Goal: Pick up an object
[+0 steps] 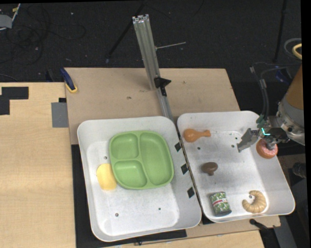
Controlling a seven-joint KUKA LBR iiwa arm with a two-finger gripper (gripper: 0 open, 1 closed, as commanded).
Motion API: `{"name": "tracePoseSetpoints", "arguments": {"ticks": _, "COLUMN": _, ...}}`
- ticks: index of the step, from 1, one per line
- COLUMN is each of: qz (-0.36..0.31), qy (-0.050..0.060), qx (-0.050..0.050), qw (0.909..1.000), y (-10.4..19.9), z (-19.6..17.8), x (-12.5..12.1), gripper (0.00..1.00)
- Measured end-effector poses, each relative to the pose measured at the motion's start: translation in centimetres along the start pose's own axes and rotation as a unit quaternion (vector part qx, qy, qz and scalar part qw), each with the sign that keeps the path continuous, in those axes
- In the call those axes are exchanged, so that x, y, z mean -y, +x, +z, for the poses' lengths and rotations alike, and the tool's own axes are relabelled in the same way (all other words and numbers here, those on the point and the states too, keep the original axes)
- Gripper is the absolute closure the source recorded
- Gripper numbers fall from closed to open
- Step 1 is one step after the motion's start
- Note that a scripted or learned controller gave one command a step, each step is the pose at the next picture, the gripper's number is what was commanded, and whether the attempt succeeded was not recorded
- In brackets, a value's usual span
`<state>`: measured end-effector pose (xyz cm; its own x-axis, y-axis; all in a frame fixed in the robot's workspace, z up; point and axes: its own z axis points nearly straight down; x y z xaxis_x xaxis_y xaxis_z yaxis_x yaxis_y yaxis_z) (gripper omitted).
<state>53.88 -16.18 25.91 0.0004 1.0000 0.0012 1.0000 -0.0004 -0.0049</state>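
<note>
The grey two-finger tool (246,141) hangs over the right white bin's (235,215) upper right corner; whether its fingers are spread, I cannot tell. Just beside it at 4 o'clock, on the bin's rim, sits a small red-orange round toy (267,150), likely light, smooth plastic, best pinched across its middle.

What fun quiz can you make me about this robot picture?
1. True or false: the green divided plate lies in the left bin.
2. Which lies nearest the gripper? A) yellow lemon B) croissant C) red-orange round toy
3. Fill in: the green can lies in the ___ bin.

Key: 1 true; 2 C; 3 right.
</note>
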Motion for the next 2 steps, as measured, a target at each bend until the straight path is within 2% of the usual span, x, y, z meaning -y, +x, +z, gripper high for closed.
{"name": "tracePoseSetpoints", "arguments": {"ticks": 1, "qz": 0.000, "qy": -0.001, "qx": 0.000, "qw": 1.0000, "y": 0.0, "z": -0.1, "x": 0.0, "gripper": 0.00}}
{"name": "tracePoseSetpoints", "arguments": {"ticks": 2, "qz": -0.001, "qy": 0.002, "qx": -0.001, "qw": 1.0000, "y": 0.8, "z": 6.0, "x": -0.4, "gripper": 0.00}}
